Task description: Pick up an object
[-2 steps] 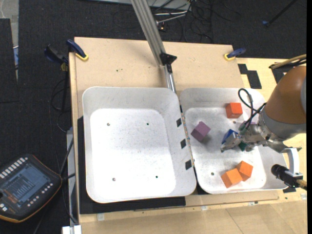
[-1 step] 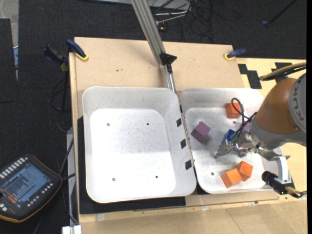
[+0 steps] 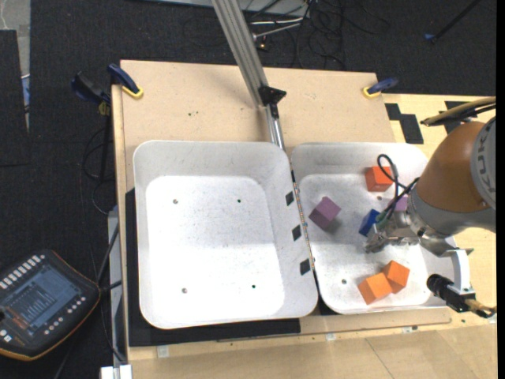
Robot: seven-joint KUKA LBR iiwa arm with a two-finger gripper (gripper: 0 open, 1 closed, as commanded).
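My pincer (image 3: 381, 239) hung low inside the right bin (image 3: 331, 168), reaching in from the right under my grey wrist and orange band. I could not tell how it was set, for my own wrist covered most of it. Nothing showed in its grip.

Just beside it, on its upper left, lay a blue block (image 3: 368, 223), touching or nearly so. Below it, near at hand, sat two orange blocks: a smaller one (image 3: 398, 275) and a larger one (image 3: 374, 287) pressed close together. Farther to its left rested a purple cube (image 3: 324, 212). Above it, toward the far wall, lay another orange block (image 3: 378, 178) under a loop of black cable. Well away on the left stood the left bin (image 3: 154, 164).
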